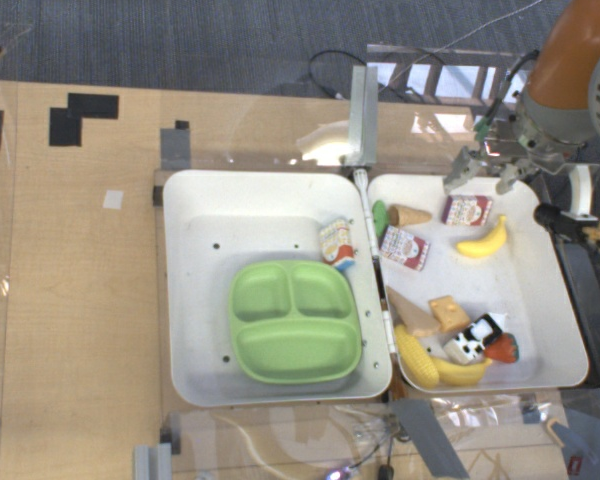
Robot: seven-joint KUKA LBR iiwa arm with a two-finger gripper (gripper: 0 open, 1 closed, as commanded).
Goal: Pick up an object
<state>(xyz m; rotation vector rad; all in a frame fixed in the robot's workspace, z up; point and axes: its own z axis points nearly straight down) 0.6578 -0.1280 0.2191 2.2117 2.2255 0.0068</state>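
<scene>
My gripper (483, 175) hangs over the far edge of the right bin (540, 298), its two fingers spread apart and open, with nothing between them. Just below it lies a small red-and-white carton (467, 210). A small banana (483, 241) lies in front of that carton. Further left are an ice cream cone (412, 215), a green piece (380, 215) and a second red-and-white carton (405, 248). At the bin's near end lie a larger banana (430, 360), a black-and-white cow toy (470, 340), a strawberry (502, 346), a tan block (448, 313) and a brown wedge (408, 311).
The left bin (195, 268) holds a green divided plate (295, 320) and a small packet (337, 241) by the dividing wall. A metal post (361, 113) rises behind the seam between the bins. Cables and a frame (440, 78) sit behind the right bin.
</scene>
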